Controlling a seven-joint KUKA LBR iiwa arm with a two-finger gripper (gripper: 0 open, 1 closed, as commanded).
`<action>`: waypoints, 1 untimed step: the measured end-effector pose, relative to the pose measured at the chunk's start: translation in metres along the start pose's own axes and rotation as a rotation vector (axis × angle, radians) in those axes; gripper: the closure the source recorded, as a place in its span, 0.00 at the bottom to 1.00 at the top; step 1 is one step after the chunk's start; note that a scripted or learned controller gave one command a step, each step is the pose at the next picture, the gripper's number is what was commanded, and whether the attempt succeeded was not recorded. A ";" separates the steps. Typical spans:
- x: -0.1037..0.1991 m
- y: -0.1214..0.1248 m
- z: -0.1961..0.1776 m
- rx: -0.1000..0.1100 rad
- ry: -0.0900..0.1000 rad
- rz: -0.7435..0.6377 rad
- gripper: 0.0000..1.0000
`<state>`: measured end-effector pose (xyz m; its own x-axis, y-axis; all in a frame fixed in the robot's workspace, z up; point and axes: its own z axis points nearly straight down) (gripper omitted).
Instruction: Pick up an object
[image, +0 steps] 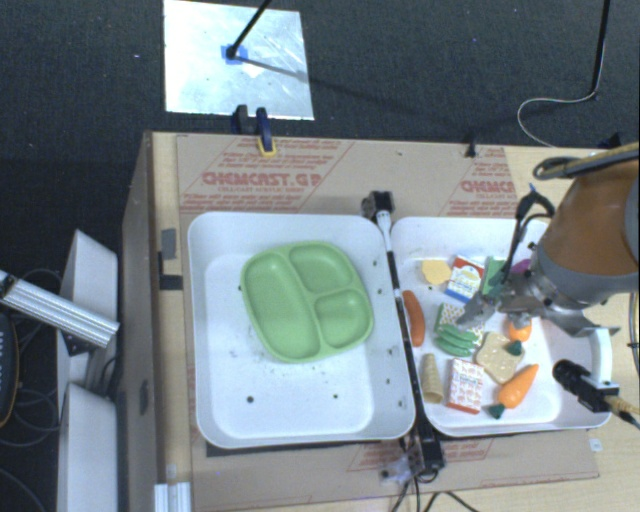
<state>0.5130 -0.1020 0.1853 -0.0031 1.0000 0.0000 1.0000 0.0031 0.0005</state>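
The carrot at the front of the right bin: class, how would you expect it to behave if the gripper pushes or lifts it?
The carrot looks like a smooth moulded toy, so probably stiff and light. Its tapered, rounded body lies on its side, so a push may roll it in a curve. The taper could let it slip from the gripper unless held near the thick end.

Smooth, slightly glossy white plastic for the left bin and the right bin. Matt pale-green plastic on the divided plate. Brown card, printed in red, across the counter (looks like protective sheeting). Glossy moulded plastic on the toy carrot and the green pea pods. Printed card on the small box. Satin orange band over dull grey metal on the arm.
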 end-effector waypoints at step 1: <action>-0.046 0.128 0.099 -0.006 -0.002 -0.001 0.00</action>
<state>0.6410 -0.1475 0.0861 -0.0045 1.0000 -0.0024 1.0000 0.0045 0.0061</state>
